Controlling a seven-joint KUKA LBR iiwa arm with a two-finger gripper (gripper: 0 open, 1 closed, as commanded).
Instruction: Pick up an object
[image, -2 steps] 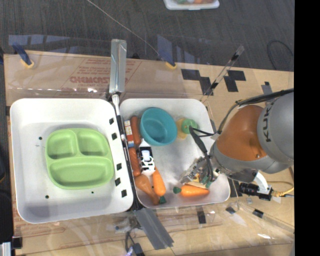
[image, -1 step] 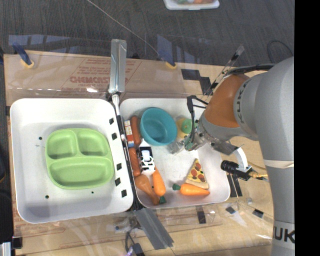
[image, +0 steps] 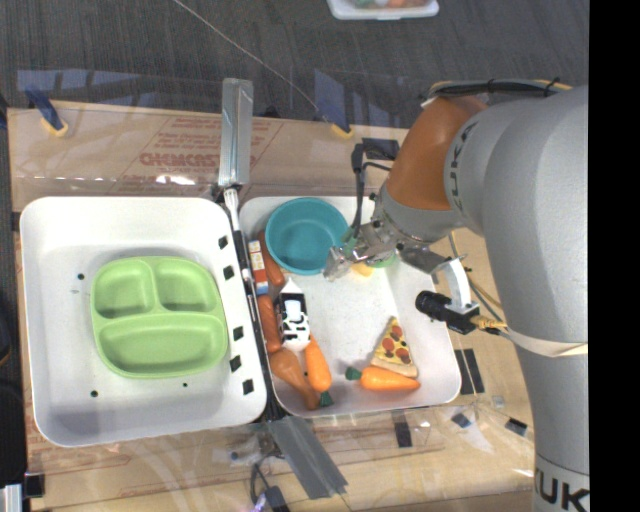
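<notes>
Bins sit side by side: the left bin (image: 45, 330) holds a green divided plate (image: 158, 315), and the right bin (image: 440, 375) holds a teal bowl (image: 305, 235), carrots (image: 310, 368), a black-and-white carton (image: 293, 318) and a pizza slice (image: 396, 350). The gripper (image: 352, 258) hangs just beside the bowl's right rim, over something small and yellow (image: 362, 268). Whether it grips anything, I cannot tell.

Slanted overhead view of both bins (image: 45, 300)
</notes>
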